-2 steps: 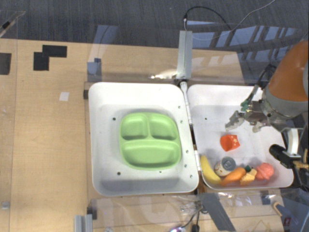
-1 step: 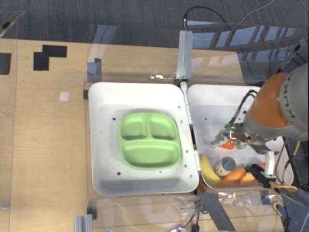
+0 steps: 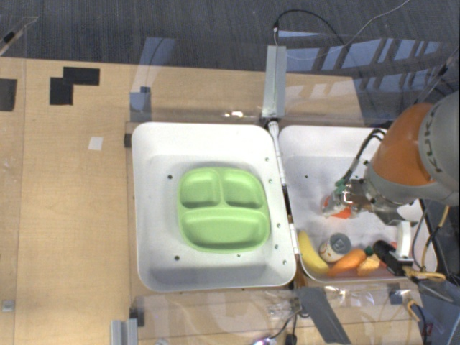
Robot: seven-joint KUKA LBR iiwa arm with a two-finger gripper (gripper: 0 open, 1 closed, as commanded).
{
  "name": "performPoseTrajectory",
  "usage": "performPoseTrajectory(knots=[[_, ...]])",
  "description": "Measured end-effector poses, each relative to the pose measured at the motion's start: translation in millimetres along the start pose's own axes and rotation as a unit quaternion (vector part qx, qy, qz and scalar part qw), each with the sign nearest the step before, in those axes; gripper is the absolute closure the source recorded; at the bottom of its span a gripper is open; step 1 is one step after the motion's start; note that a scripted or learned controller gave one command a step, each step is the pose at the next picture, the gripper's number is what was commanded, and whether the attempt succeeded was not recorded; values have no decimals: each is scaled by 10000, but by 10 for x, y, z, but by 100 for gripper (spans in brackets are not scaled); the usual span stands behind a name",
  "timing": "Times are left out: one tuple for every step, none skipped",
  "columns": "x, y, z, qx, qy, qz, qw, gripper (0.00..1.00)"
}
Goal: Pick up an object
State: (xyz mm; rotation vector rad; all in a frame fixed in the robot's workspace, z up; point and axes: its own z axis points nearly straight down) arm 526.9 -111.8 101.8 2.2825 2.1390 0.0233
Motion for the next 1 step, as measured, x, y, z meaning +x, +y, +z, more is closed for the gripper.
performPoseTrajectory(knots=[[455, 443, -1174, 67, 0, -1052, 9944, 100]])
